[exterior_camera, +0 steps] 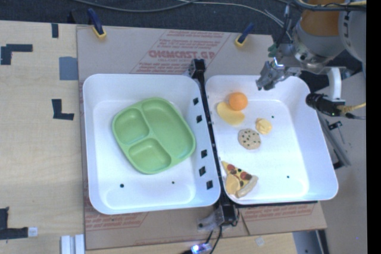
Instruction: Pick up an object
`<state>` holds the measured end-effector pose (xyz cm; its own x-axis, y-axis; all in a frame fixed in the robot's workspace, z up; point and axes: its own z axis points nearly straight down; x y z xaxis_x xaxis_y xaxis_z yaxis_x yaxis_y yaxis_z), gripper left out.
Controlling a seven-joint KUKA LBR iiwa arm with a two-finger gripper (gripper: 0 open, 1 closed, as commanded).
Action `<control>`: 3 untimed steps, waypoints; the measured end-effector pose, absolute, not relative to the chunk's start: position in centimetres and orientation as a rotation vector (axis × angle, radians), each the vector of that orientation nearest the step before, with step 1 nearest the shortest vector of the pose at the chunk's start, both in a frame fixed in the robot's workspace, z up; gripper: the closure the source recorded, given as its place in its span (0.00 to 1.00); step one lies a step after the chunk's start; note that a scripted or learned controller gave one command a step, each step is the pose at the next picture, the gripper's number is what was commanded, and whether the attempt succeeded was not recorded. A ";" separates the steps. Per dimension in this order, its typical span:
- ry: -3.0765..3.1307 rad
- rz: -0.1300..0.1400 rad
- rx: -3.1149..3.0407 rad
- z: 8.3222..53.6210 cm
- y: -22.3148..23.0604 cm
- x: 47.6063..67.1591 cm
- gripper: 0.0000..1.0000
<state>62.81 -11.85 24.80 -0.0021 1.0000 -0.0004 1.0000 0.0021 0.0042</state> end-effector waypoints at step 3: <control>2.228 -0.001 2.217 27.1 -1.7 61.9 1.00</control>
